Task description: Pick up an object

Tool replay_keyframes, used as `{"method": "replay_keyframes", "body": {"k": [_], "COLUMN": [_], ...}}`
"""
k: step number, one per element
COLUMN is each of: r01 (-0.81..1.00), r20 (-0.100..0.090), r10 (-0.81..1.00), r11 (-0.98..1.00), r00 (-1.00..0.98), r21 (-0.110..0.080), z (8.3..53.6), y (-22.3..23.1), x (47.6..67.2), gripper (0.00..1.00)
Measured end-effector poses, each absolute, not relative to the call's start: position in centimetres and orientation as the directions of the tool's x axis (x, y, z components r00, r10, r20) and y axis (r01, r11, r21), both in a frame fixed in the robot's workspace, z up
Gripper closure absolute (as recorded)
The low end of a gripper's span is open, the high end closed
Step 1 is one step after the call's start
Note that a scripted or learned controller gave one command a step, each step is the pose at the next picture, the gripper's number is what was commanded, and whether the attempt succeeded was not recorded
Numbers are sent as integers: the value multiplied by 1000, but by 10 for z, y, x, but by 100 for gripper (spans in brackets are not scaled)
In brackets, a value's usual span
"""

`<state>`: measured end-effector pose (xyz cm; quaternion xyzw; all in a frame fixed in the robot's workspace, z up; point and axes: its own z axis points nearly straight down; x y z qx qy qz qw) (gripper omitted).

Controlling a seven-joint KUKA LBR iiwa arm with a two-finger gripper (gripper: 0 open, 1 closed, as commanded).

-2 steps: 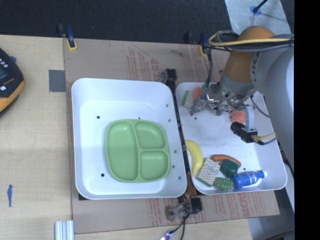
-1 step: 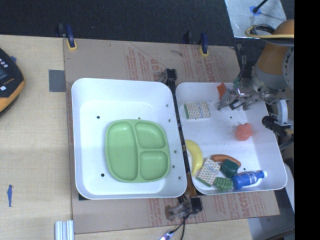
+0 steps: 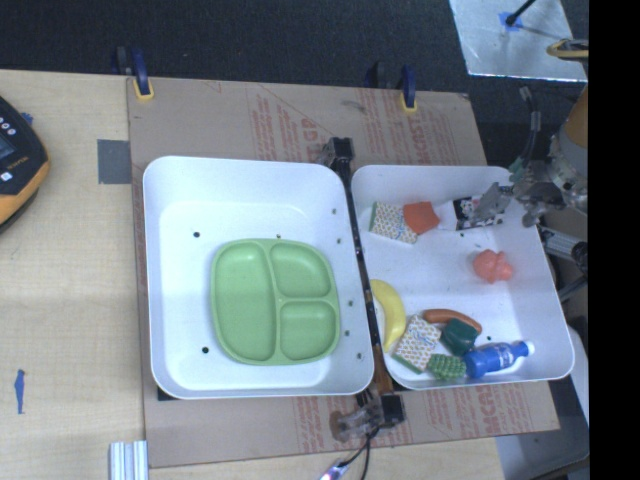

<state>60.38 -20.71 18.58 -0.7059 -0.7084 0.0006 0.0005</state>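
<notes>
My gripper (image 3: pixel 479 209) hangs over the back of the right bin (image 3: pixel 530 268), reaching in from the right edge. It is just right of an orange-red block (image 3: pixel 421 216) and a patterned pouch (image 3: pixel 392 223). A pink lump (image 3: pixel 491 265) lies a little in front of it. Along the bin's front lie a banana (image 3: pixel 390 313), a red sausage (image 3: pixel 450 318), a dark green piece (image 3: pixel 460 338), a blue bottle (image 3: pixel 496 358) and another patterned pouch (image 3: pixel 417 343). I see nothing in the gripper.
The left bin (image 3: pixel 180 208) holds a green divided plate (image 3: pixel 273 300). A yellow and black device (image 3: pixel 15 163) sits at the bench's far left. Clamps (image 3: pixel 407 86) grip the brown board at the back.
</notes>
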Motion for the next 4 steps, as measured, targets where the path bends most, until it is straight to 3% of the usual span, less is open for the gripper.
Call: {"method": "replay_keyframes", "body": {"k": [1, 2, 3, 4], "r01": [1000, 1000, 1000, 1000], "r20": [-4, -2, -7, -2], "r10": [1000, 1000, 1000, 1000], "r11": [2, 3, 6, 11], "r00": [-2, -3, -6, -10], "r21": [-3, 1, 13, 20], "z": [108, 189, 112, 127], "y": [-162, -213, -163, -161], "x": [639, 657, 661, 664], "gripper": [0, 0, 0, 100]}}
